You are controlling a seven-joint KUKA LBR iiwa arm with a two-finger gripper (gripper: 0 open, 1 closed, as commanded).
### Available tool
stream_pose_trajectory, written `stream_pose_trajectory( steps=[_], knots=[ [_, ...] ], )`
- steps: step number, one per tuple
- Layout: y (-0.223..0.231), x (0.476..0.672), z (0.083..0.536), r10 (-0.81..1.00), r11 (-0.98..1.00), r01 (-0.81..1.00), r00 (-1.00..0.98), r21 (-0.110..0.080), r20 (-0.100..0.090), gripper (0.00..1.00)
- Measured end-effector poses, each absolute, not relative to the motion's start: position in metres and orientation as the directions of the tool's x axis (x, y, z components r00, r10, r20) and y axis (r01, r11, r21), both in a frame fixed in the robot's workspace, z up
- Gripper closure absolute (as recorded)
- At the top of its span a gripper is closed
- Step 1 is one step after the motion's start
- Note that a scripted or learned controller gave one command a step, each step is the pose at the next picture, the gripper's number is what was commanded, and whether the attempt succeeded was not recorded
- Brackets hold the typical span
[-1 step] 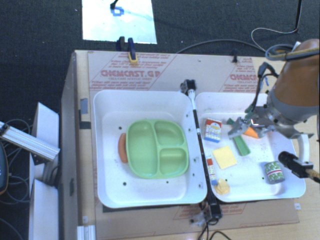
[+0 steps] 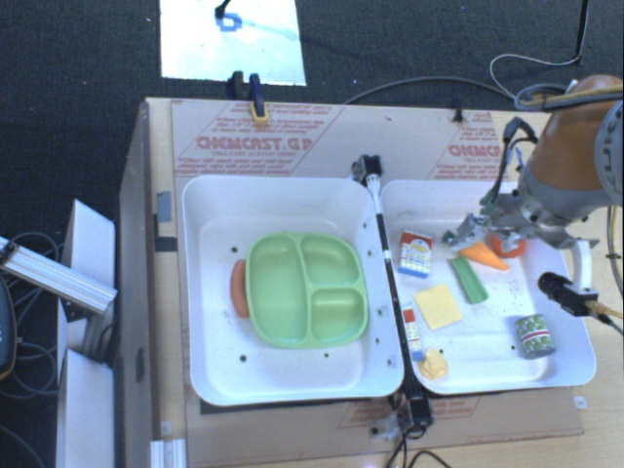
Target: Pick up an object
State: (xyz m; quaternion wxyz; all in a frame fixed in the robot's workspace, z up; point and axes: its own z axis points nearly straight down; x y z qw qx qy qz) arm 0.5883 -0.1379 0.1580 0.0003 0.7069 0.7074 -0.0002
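Carrot-looking orange wedge (image 2: 484, 254) sits up at about 1 o'clock in the right bin (image 2: 575, 364), and the gripper (image 2: 494, 224) is right over it, touching or nearly so. Can't tell how far the claw is spread or if it's got hold of anything. Just at 7 o'clock from the wedge lies a green stick (image 2: 469, 280), then a yellow square (image 2: 439, 306) and a small carton (image 2: 415, 253). A little can (image 2: 534, 334) sits at 5 o'clock. Left bin (image 2: 210, 364) has 1 green divided plate (image 2: 305, 290).
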Motion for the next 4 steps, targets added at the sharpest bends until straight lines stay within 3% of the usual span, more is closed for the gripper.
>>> stream_pose_trajectory(
  steps=[1,2,4],
  knots=[
    [-0.134,0.627,0.083,1.000,0.003,1.000,-0.003,-0.001,0.000,0.00],
    [-0.135,0.628,0.095,1.000,0.004,1.000,-0.004,0.004,-0.001,1.00],
    [-0.135,0.630,0.117,1.000,0.006,1.000,-0.006,0.010,-0.002,1.00]
  ],
)
